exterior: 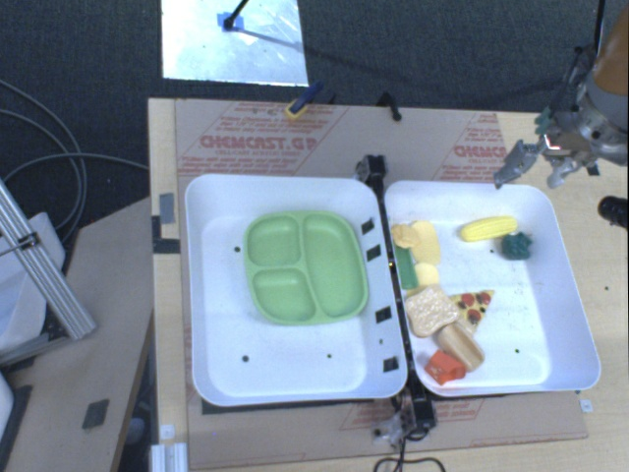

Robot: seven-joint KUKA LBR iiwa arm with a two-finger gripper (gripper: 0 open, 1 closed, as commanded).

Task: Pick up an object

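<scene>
Two shallow white bins sit side by side on the bench. The left bin (211,264) holds a green divided plate (305,266) lying flat near its centre. The right bin (565,293) holds the small items: a yellow corn cob (488,228) near the far wall, a dark green piece (517,246) just beside it to the right, and a pale yellow block (421,241) against the left wall with a green strip (407,269) below it. Nearer the front lie a cracker-like tan square (430,309), a pizza slice (475,304) touching its right side, a tan bread-like roll (461,345) and a red block (445,366). The gripper (541,162) hovers above the far right corner of the right bin, fingers spread apart, nothing between them, well apart from every item.
</scene>
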